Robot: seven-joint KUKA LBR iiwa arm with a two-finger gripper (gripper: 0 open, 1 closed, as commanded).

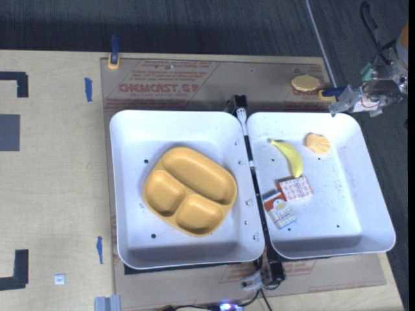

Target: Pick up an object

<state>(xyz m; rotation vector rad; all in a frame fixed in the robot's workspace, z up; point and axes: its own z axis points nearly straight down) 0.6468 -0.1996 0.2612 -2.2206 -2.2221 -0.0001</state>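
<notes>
My gripper first: honestly can't tell how it's set from this angle. It's small, side-on, and sits off the far right corner of the right bin, above the rim and outside it. Nothing is visibly held.

So the pick hasn't started. Targets are all in the right bin: a banana lying at a slant near the middle, a small orange piece just beside it toward the far wall, and two flat packets nearer the divider, touching or overlapping each other.

My take: go for the banana. It has height and a narrow body, so I'd line the jaws across its width, not along its length, and come straight down over its thick middle. The packets look flat and would probably slip. The orange piece is close to the far wall, which I'd guess leaves less room for the jaws.

Room-wise, the right half of that bin's floor is bare, so I can drop in there and slide over. Things to watch: the rim right under me, and the ridge between the bins. The left bin is mostly taken up by a big yellow tray, which looks too wide to grab.
</notes>
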